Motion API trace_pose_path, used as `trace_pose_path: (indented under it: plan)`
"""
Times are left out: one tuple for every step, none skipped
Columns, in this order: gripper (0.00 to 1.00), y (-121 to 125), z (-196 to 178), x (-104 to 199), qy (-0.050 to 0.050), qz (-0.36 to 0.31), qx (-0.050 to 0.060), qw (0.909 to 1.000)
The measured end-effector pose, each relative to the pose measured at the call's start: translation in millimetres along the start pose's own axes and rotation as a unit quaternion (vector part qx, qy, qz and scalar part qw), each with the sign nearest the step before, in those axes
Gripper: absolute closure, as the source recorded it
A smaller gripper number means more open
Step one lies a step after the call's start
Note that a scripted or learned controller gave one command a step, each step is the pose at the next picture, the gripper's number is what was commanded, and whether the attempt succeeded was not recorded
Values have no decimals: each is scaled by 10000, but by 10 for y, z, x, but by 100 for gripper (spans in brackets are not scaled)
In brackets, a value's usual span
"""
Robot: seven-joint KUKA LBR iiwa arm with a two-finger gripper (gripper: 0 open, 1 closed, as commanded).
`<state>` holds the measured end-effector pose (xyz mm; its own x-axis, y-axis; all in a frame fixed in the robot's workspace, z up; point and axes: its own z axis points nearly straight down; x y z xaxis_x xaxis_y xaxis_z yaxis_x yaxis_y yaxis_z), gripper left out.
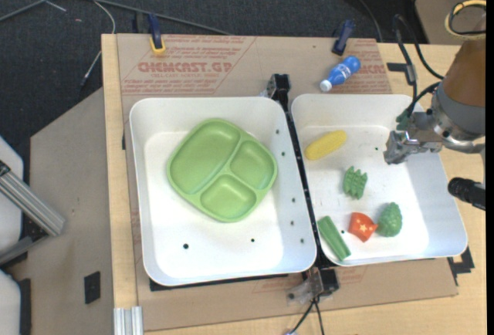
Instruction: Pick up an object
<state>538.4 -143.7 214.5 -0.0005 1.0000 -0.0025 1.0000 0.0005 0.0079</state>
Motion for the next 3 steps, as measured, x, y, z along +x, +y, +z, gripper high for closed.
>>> trace_pose_path:
  plan:
    - [100, 6, -35, -1, 10, 0, 28, 10000]
    - [100, -22, 41, 512, 33, -24, 55, 10000]
    - [100, -59, -70, 1086, 34, -30, 47, 10000]
